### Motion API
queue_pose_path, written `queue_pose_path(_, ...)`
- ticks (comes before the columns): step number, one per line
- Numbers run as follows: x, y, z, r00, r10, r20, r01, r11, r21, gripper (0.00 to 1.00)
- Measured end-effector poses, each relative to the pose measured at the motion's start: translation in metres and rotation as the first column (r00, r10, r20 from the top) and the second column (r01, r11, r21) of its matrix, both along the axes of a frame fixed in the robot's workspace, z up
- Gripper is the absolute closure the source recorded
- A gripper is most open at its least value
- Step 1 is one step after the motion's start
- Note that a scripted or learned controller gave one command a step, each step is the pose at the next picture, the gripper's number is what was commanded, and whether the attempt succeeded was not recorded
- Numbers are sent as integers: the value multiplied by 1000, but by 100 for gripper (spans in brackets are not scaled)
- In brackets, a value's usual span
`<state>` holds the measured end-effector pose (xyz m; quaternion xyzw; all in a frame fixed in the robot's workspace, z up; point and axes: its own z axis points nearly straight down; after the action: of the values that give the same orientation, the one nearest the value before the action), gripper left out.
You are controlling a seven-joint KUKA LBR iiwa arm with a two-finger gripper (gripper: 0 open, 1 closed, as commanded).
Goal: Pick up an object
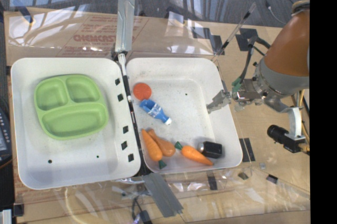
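Two white bins side by side on the bench: left bin (pixel 26 112), right bin (pixel 210 78). Left bin holds a green divided plate (pixel 70 106), lying flat, toward 10 o'clock of that bin's floor. Right bin contents: orange disc (pixel 141 91) at 10 o'clock of the floor, close to the shared wall; blue bottle (pixel 154 111) just beside it at its 5 o'clock, lying down, white cap end pointing to 4 o'clock. Two carrots (pixel 157 146) lie touching each other at 7 o'clock of the floor, near the shared wall. A third carrot (pixel 194 154) lies at 5 o'clock, green end toward the pair, tip toward 4 o'clock. Black block (pixel 212 149) just beside that tip, at the bin's 5 o'clock corner; contact between them cannot be told. Arm (pixel 287 54) enters from 3 o'clock, outside the right bin. Gripper (pixel 224 99) sits at the right bin's 3 o'clock rim, over the wall, well apart from all objects in the bin. Nothing seen between its fingers; whether they are spread or closed, cannot tell at this angle
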<state>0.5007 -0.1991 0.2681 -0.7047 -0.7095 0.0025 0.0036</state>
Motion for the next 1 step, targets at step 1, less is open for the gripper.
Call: queue_pose_path(1, 30, 80, -77, 1000, 30, -2, -30, 1000, 0, 0)
